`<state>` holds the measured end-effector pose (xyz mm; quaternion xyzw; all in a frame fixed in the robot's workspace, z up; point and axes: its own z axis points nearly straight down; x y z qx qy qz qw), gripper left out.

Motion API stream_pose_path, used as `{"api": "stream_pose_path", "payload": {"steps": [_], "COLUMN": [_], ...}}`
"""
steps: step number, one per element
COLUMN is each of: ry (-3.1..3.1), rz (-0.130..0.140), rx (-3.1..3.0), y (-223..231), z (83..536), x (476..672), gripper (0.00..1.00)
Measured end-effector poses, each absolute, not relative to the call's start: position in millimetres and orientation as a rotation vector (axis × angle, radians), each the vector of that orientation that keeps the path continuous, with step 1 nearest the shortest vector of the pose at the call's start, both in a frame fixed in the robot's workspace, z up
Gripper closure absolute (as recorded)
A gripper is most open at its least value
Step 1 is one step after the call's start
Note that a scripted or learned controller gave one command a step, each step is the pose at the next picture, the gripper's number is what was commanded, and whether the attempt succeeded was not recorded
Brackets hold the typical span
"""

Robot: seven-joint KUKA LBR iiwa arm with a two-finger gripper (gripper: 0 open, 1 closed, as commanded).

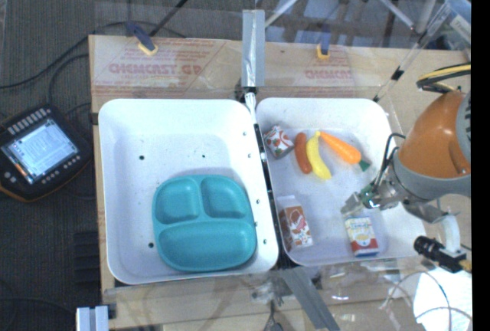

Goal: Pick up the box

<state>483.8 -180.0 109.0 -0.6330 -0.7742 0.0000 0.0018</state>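
My arm reaches in from the right, its pincer (357,204) low over the right bin (383,116); I cannot tell its state. The box (361,236), yellow with red base, lies flat just below it.

A small box (361,236) with a yellow, white and red printed face lies flat near the front edge of the right bin (329,109), towards its front right corner.
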Motion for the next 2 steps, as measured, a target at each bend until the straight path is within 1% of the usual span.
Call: {"api": "stream_pose_path", "payload": {"steps": [1, 2], "ry": [-2.480, -2.474], "rz": [0.003, -0.013], "rx": [-1.923, -1.948], "y": [-195.8, -208.8], "z": [98.7, 93.1], "x": [483.5, 489.6], "gripper": [0.00, 0.00]}}
